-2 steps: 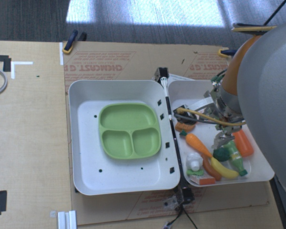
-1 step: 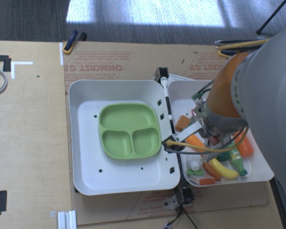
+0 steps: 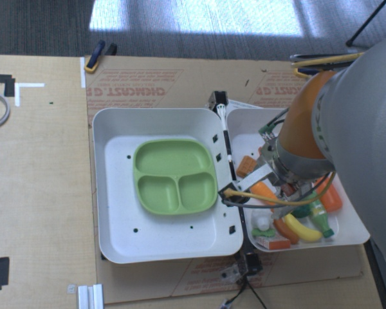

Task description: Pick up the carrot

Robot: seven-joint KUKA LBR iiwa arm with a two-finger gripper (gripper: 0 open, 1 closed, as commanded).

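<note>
Arm above carrot

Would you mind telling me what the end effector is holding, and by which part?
It cannot be told: the arm hides the end effector above the right bin.

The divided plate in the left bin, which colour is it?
Light green. The divided plate shows clearly in the camera view, lying in the left bin.

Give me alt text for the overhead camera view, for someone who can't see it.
A grey robot arm with an orange band reaches from the right over the right white bin, which holds toy food including a banana and an orange carrot-like piece. The left white bin holds a green divided plate.
</note>
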